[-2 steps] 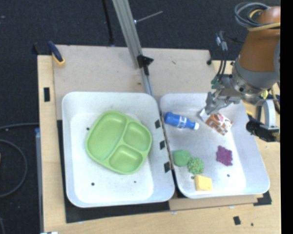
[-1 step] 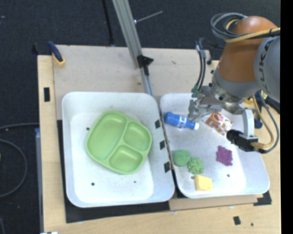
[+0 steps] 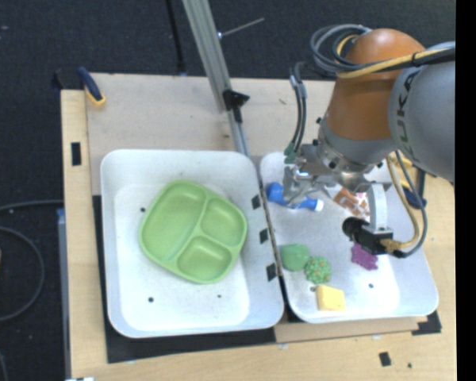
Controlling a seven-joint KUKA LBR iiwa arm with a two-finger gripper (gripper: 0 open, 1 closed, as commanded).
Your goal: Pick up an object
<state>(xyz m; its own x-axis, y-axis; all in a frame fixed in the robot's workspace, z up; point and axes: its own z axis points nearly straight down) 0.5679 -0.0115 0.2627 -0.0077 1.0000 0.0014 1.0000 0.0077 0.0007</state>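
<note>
The arm leans in from the right and the pincer [image 3: 300, 182] sits low over the back left corner of the right bin [image 3: 416, 292], right above a blue thing [image 3: 290, 198] lying beside the bin's left wall. How wide it stands I cannot tell; the wrist blocks the tips. Nearer the front lie a green lump [image 3: 295, 255], a speckled green ball [image 3: 318, 269] and a yellow block [image 3: 329, 298], with a purple piece [image 3: 364, 256] off to the right. The left bin [image 3: 127, 308] carries a green tray [image 3: 193, 230], well apart from the action. The risk here: the blue thing hugs the wall, so a tip could land on the rim or nudge it aside and close on nothing.
</note>
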